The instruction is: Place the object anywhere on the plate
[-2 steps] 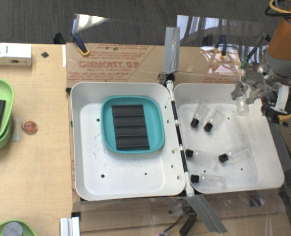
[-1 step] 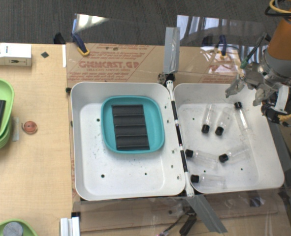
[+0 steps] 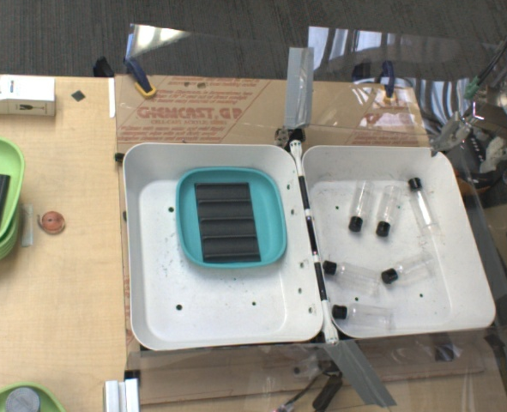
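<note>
Progress, judged from how things lie, stands at the very start: the teal plate [image 3: 232, 218] sits in the left bin [image 3: 150, 307], carrying a dark ribbed insert [image 3: 227, 221] on its middle and none of the task's objects. Those objects, clear plastic tubes with black caps, all lie in the right bin [image 3: 467, 299], well apart from the plate and across the seam where the two bins meet. Two tubes [image 3: 357, 211] and [image 3: 383, 215] lie side by side nearest the plate's far corner; a longer tube [image 3: 421, 202] lies beyond them toward the outer wall; another tube [image 3: 405, 273] rests lower in the bin, and two more [image 3: 347, 270] and [image 3: 360, 316] lie close to the seam, the nearest ones to the plate. The clear bodies blur into the white floor, so the count is perhaps six, but I would not swear to it. As for the hand, whether it is apart or together I cannot tell. Everything is left to do: picking one tube, carrying it over the seam, and setting it on the plate.
</note>
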`<move>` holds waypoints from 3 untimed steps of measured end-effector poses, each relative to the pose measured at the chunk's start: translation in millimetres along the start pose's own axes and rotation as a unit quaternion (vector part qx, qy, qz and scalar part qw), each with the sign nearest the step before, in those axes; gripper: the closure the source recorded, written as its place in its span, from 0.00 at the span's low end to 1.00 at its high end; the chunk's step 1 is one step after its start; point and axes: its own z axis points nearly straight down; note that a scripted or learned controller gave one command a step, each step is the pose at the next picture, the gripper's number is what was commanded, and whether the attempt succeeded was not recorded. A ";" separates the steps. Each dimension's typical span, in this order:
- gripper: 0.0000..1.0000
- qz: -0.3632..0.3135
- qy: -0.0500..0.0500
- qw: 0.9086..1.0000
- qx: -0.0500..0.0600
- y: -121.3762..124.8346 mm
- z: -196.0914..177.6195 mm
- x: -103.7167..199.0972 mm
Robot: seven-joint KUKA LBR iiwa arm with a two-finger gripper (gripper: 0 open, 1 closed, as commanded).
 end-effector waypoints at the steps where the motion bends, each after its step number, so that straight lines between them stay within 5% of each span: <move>1: 0.00 0.010 0.000 1.000 0.000 11.0 -97.9 -7.1; 2: 0.00 0.100 0.000 0.995 0.000 -10.3 -162.8 -17.6; 3: 0.00 0.181 -0.001 0.983 0.002 -22.6 -161.4 -23.4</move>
